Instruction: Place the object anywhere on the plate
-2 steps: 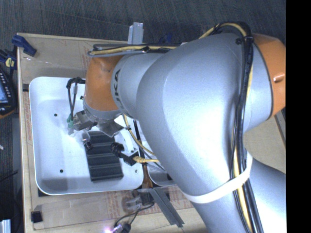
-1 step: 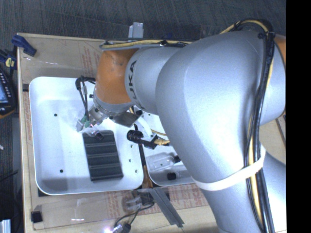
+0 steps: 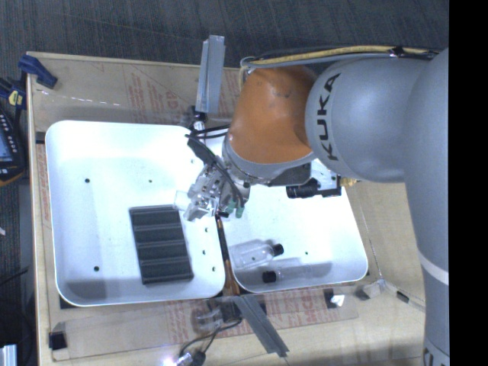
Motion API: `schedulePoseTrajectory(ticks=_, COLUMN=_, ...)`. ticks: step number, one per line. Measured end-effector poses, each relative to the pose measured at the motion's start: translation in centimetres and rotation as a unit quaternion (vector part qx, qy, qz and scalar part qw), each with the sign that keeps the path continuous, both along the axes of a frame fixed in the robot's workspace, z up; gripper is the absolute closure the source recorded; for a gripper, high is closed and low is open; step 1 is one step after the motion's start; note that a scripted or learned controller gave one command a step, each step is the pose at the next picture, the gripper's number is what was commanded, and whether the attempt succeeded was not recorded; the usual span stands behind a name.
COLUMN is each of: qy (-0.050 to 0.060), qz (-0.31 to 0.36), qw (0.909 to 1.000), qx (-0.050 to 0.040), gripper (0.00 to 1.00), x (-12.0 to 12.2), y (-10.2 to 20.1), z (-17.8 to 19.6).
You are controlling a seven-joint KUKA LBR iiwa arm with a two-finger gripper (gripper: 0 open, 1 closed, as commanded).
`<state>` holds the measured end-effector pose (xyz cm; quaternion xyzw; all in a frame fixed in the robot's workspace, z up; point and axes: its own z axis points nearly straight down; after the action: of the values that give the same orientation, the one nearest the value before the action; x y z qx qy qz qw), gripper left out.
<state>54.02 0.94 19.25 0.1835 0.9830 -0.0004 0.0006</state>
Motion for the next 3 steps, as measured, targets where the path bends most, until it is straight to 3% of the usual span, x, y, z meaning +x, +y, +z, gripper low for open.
schedulePoseTrajectory(ticks=1, qy=0.003, qz=-0.185, qw=0.9828, qx=-0.0001, gripper=1.0, x=-3.3, y=-4.9, z=-0.2)
schedulePoseTrajectory(ticks=2, qy=0.0, qz=-0.16, qw=0.9871, qx=0.0003, gripper=1.0, x=3.7, y=0.5, z=6.3)
schedulePoseTrajectory(ticks=3, qy=0.003, qz=-0.032, qw=0.9995, qx=0.0003, gripper=1.0, x=-1.9, y=-5.0, z=-0.2)
